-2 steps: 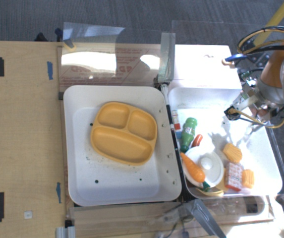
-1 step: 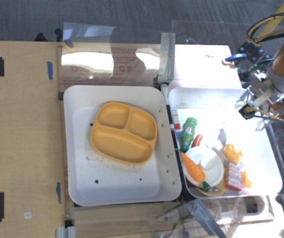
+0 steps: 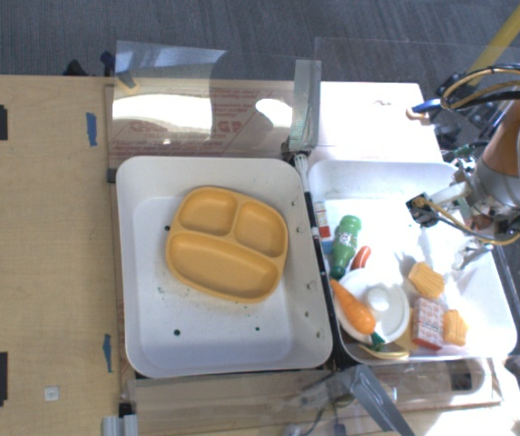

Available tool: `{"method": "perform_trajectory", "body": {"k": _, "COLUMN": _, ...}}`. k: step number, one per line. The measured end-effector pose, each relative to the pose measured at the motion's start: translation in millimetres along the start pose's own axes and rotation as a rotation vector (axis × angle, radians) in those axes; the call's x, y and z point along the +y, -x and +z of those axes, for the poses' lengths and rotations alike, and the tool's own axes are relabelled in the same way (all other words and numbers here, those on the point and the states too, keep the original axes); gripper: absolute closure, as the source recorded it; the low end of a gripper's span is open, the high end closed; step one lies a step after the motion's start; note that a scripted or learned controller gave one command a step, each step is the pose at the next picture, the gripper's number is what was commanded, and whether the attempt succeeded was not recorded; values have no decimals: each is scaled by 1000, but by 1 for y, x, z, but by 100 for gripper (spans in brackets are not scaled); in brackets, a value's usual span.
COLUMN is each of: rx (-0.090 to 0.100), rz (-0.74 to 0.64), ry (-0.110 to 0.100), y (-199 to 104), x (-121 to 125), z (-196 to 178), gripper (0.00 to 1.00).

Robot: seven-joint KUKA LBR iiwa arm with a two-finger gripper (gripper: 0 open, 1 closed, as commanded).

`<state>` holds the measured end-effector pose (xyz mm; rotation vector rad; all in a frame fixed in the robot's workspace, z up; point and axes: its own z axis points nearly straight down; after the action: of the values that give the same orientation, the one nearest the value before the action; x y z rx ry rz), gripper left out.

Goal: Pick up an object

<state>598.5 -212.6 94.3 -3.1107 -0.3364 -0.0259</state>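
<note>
Approach is judged to be the step in hand: nothing is seen lifted, and every object lies in a bin. The pincer (image 3: 467, 249) is seen at the right of the frame, below the grey wrist, hanging over the right side of the right bin (image 3: 396, 184). Whether it is open or closed cannot be told from this slant, since its tip is small and partly lost against the white bin wall. Nothing is seen held in it, and no contact with any object can be made out.

The nearest candidate is a piece of corn (image 3: 427, 282), lying just to the lower left of the pincer and apart from it. Toward the lower right of the frame, a red and pink block (image 3: 428, 322) and a 2nd piece of corn (image 3: 456, 327) lie side by side, touching or nearly so. A white bowl (image 3: 383, 303) sits at the lower middle of that bin, with a carrot (image 3: 353, 309) lying across its left rim. A green bottle (image 3: 344, 242) lies above them, by the bin's left wall. In the left bin (image 3: 142, 325) a yellow plate (image 3: 228, 242) with 3 compartments lies alone.

For the next move, a target would have to be chosen, and the pincer brought over it, lowered around it and closed. The piece of corn is judged the shortest reach, though its closeness to the white bowl may crowd 1 side of a grasp.
</note>
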Motion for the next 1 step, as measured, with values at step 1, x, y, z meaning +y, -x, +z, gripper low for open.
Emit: {"method": "perform_trajectory", "body": {"k": 1, "rx": -19, "rz": -33, "ry": -11, "y": -10, "x": 1, "z": 5, "gripper": 0}}
